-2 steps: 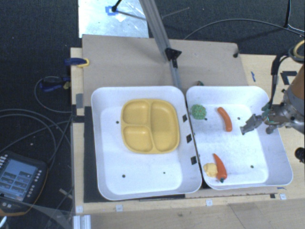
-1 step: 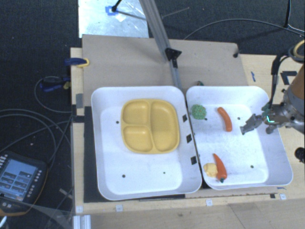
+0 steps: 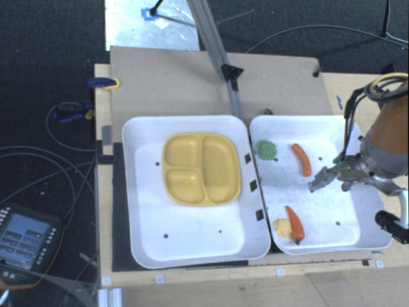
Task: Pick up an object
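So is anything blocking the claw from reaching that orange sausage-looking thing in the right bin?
Nothing visible. The gripper hangs over bare bin floor just right of the sausage, with only open white floor between them. The green ball sits on the sausage's far side, out of the way.

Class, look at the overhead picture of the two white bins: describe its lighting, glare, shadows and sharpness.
Camera view: lighting is even and soft; the shallow white left bin looks bright, nearly washed out; a glaring patch of pale floor sits at top; the yellow divided plate casts only a faint shadow; the small green round object and the grey two-finger gripper look slightly soft.
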`<state>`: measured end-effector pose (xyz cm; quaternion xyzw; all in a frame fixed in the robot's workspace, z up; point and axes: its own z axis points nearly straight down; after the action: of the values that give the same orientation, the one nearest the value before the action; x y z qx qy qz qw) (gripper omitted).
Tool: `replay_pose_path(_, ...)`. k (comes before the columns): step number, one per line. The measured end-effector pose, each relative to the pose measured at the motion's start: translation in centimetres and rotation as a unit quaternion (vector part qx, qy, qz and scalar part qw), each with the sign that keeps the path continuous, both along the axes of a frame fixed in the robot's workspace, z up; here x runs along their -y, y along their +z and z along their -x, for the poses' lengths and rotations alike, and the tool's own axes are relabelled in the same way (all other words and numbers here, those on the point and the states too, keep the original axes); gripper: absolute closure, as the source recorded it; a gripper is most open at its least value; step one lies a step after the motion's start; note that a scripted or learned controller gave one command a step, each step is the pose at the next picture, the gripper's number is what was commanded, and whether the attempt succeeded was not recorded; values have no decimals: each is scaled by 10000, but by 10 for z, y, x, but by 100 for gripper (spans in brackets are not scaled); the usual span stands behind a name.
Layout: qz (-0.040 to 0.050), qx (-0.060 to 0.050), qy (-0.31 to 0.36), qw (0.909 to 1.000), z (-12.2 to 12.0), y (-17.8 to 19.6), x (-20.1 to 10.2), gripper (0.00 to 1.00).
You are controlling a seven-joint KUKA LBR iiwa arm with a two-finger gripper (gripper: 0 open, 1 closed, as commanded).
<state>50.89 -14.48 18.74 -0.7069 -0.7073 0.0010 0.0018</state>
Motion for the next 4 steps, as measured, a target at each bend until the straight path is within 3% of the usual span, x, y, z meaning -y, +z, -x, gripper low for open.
replay_pose_path(2, -1, -2, 1, 10000, -3, -96, 4, 0)
replay_pose_path(3, 5, 35, -1, 10000, -5, -82, 4, 100)
replay_pose_path(4, 12, 48, 24, 10000, -3, -38, 0, 100)
